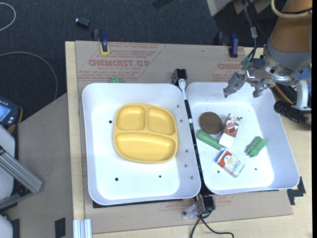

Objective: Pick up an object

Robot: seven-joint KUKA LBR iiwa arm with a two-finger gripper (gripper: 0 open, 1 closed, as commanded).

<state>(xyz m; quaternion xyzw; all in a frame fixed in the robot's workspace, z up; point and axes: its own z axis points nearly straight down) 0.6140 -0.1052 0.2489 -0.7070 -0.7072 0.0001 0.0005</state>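
From my station I judge the pick hardly begun: my gripper [246, 86] hangs in the upper right of the frame over the far edge of the right bin [282, 175], fingers spread wide with nothing between them. The nearest candidate, the brown round disc [210, 122], lies below and left of it in mid-bin, well apart, so descent, closing and lift all remain.
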